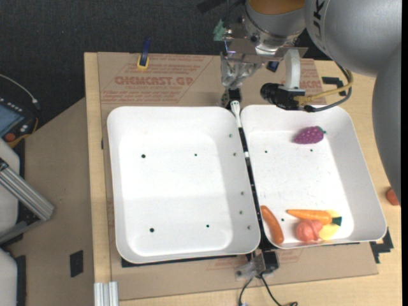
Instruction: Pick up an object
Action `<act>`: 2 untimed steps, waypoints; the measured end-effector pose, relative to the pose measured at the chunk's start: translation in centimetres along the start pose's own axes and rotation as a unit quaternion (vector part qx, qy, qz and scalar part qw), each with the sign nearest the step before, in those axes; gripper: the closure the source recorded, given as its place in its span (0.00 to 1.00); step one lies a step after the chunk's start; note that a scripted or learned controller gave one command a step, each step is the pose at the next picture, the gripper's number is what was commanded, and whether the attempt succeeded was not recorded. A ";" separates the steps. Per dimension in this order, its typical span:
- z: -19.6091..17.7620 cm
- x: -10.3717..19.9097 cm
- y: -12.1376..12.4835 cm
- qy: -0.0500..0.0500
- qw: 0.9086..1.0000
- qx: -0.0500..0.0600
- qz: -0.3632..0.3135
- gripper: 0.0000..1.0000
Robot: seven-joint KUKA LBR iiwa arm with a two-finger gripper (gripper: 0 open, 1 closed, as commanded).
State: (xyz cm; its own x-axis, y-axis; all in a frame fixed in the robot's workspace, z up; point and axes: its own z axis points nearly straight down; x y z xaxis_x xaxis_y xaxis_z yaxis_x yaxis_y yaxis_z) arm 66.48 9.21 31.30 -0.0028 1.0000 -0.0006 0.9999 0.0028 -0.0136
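The right bin point(357, 171) holds a purple bunch of grapes point(309, 134) near its far edge. At its near edge lie an orange carrot point(311, 215), a reddish sausage-shaped piece point(272, 225), a pink round fruit point(306, 232) and a small yellow piece point(327, 233). My gripper point(233, 81) hangs above the far end of the seam between the two bins, away from all of these. It is far left of the grapes, and nothing hangs from it.
The left bin point(121, 171) sits beside the right one on a cardboard sheet point(166, 75). The large grey arm point(357, 24) crosses the upper right. A blue and yellow clip point(144, 58) stands at the back left, and cables point(319, 101) hang near the right bin's far rim.
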 end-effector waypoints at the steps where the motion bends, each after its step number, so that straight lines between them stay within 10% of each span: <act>1: -2.0 4.7 -0.2 0.001 1.000 -0.009 -0.001 1.00; 2: -2.9 9.0 -7.1 0.000 1.000 -0.004 -0.001 1.00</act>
